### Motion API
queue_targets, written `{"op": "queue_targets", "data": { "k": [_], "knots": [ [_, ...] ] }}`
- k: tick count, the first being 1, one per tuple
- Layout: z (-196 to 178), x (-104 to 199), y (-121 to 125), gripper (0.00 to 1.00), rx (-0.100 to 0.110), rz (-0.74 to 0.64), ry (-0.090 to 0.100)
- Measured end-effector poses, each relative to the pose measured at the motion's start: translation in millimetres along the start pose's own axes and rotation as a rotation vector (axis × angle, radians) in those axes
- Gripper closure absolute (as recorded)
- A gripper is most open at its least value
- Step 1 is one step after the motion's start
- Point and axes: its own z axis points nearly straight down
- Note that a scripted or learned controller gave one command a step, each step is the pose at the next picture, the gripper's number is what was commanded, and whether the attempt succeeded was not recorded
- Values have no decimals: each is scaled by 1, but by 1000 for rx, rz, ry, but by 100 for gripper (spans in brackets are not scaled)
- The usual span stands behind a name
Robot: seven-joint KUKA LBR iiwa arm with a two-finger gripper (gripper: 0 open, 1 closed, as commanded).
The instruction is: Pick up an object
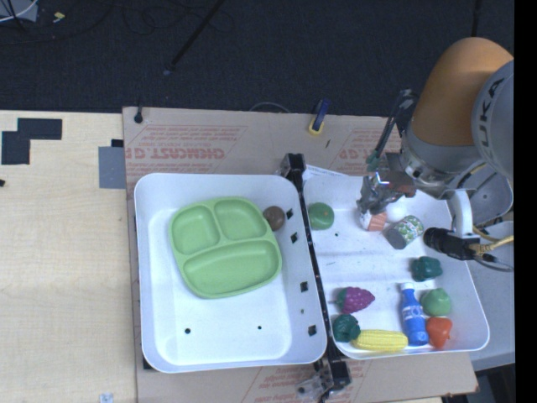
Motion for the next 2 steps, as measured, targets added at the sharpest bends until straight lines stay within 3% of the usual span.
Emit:
{"op": "queue_targets", "data": {
  "k": [1,2],
  "knots": [
    [5,8,-2,100,2,1,0],
    [1,-4,-5,100,1,3,-1]
  ]
}}
